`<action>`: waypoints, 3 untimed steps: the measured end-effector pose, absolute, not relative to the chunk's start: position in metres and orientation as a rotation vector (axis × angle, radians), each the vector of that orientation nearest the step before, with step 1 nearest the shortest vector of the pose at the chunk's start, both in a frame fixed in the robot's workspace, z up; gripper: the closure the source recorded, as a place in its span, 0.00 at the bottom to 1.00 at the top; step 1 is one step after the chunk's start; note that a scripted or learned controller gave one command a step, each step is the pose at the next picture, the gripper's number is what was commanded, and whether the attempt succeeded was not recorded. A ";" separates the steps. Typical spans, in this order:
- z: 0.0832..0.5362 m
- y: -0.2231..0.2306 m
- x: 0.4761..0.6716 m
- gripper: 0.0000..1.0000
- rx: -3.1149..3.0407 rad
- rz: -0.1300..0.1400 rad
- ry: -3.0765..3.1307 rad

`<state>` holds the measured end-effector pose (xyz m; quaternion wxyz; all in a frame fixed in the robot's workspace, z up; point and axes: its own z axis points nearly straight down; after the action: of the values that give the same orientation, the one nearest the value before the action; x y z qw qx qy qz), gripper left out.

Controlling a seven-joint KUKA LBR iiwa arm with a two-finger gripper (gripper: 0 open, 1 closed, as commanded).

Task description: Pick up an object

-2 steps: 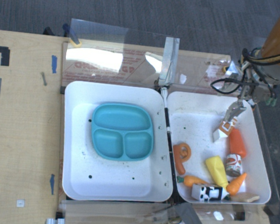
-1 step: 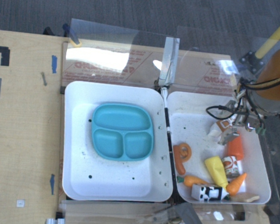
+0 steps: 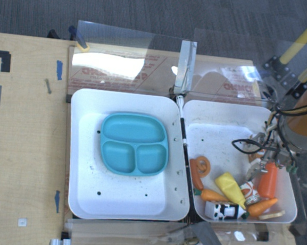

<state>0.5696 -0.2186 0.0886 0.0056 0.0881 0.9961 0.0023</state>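
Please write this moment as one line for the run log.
tool: low in right bin, above toy pile | grasp: none seen | blue tray: in left bin | yellow toy: lying in pile

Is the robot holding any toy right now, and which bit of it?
Can't tell. The tool hangs over the orange bottle in the right bin, but wires hide its tips.

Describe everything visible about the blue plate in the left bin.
The blue plate is a light turquoise divided tray with rounded corners, smooth and matte like plastic. Raised ridges split it into three compartments: one wide section along the far side and two smaller ones along the near side. All three hold nothing. It lies flat and right way up near the middle of the left bin, resting on the white floor, apart from the walls, with small dark specks scattered around it.
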 end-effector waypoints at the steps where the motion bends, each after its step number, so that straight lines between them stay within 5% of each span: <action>1: 0.102 -0.219 0.573 1.00 0.272 -0.001 3.106; 2: 0.101 -0.219 0.573 0.00 0.272 0.001 3.108; 3: 0.088 -0.216 0.576 0.00 0.438 0.012 3.101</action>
<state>0.5763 -0.2159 0.0880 0.0047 0.1397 0.9902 0.0039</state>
